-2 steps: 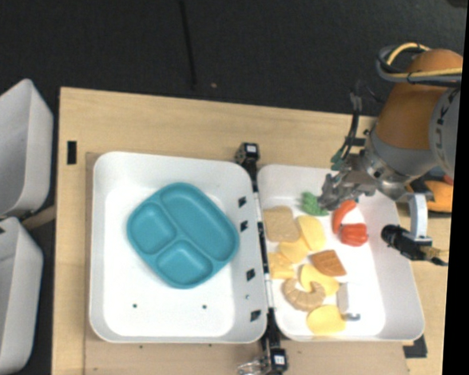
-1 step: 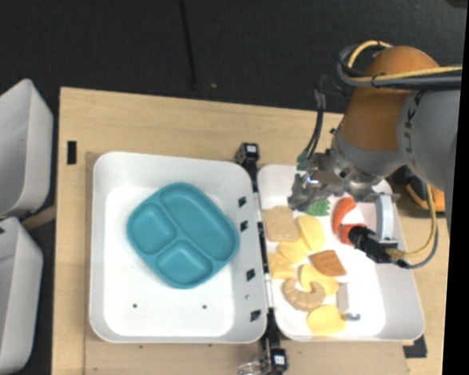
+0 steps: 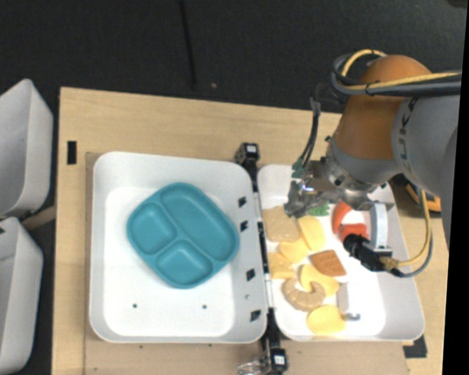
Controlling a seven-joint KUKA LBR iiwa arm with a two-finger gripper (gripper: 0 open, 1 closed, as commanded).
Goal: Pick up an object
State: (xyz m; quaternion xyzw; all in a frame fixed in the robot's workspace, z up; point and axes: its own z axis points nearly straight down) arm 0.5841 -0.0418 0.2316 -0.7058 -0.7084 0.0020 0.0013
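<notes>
Over right bin (image 3: 402,315), pincer (image 3: 300,197) above flat tan and yellow pieces (image 3: 309,264); grip state unreadable.

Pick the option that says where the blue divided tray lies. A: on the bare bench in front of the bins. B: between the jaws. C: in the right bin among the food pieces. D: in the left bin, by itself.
D: the blue divided tray lies flat in the left bin, apart from the food pieces in the right bin.
</notes>
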